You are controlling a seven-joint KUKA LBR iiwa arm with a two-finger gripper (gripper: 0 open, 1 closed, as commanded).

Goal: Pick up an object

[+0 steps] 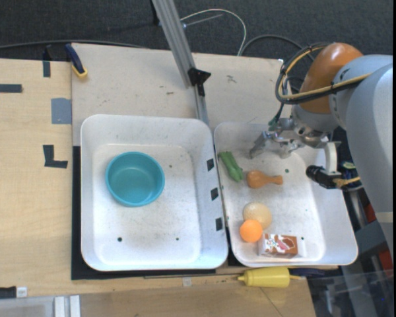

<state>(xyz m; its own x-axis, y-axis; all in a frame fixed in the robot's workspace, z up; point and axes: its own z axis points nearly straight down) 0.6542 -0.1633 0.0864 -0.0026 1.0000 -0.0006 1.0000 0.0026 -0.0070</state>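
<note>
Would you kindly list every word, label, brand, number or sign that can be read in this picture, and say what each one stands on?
No text can be read anywhere in this view.
Red and white packet in the right bin: it carries print, but too small and blurred to read.
Yellow bottle at the bench's front edge: no label legible.
Teal bowl in the left bin: no markings seen.
</note>
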